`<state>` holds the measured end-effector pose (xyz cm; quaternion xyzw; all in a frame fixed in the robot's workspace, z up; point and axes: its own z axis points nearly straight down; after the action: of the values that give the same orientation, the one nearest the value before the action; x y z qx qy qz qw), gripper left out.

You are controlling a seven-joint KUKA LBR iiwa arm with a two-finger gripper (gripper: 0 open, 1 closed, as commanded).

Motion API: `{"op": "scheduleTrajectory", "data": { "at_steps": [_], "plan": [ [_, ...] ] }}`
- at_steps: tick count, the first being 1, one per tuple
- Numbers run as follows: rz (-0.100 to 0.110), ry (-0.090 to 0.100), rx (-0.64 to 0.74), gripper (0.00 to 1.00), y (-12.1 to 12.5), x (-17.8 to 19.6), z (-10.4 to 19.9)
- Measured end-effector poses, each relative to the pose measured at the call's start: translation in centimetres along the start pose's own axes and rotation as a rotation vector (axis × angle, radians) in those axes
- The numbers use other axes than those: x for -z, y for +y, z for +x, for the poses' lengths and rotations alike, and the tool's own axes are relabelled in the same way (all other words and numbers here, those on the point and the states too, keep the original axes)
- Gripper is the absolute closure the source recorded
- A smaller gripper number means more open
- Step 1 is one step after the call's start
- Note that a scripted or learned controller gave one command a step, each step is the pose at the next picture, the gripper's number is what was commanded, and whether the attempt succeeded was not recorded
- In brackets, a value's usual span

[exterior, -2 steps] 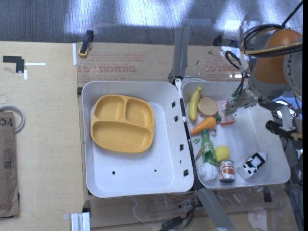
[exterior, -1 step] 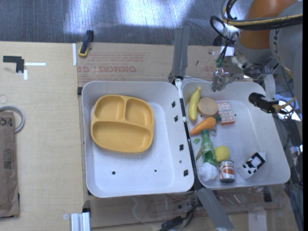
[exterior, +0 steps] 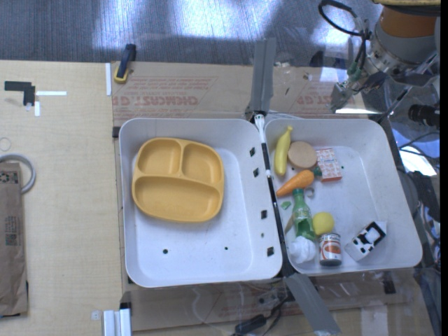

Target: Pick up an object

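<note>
1. Light wood bench [exterior: 56, 187], cardboard sheet [exterior: 182, 89] laid under the far side of both bins; grey floor beyond at the top.
2. Left of the bench: brown paper bag [exterior: 10, 236] at the edge, small black bracket [exterior: 21, 89] with white strip further back. Yellow-and-black tool [exterior: 126, 61] on the cardboard's far left corner.
3. Left bin [exterior: 203, 257]: holds a yellow divided plate [exterior: 178, 178], three compartments, sitting in the far-left part of the bin.
4. Right bin [exterior: 381, 187]: objects bunched along its left side.
5. Banana [exterior: 282, 151] upright-ish at the far left, touching a round tan disc [exterior: 302, 155]; small red-and-white box [exterior: 329, 165] just right of the disc.
6. Carrot [exterior: 296, 182] lies slanted below the disc. Green bottle [exterior: 302, 215] below it, white object [exterior: 302, 249] at its near end.
7. Lemon [exterior: 323, 222] beside the bottle; small can [exterior: 330, 249] with red label just below the lemon.
8. Black-and-white cow-pattern block [exterior: 367, 240] sits apart, near the right-front corner.
9. Arm [exterior: 409, 19] at top right, orange band visible, cables around it, above the far right corner outside the bin.
10. Gripper: cannot tell open or closed, too cluttered; touching none of the objects.
</note>
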<state>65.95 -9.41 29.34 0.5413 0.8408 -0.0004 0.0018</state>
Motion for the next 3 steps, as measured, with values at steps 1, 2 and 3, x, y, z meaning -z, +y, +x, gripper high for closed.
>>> {"op": "scheduleTrajectory", "data": {
  "at_steps": [1,2,3],
  "plan": [
    [-0.001,0.0,0.202,1.0,1.0,3.0,2.1],
    [0.0,0.0,0.283,1.0,0.0,3.9,-0.1],
    [0.0,0.002,0.427,1.0,-0.1,-4.8,1.7]
  ]
}}
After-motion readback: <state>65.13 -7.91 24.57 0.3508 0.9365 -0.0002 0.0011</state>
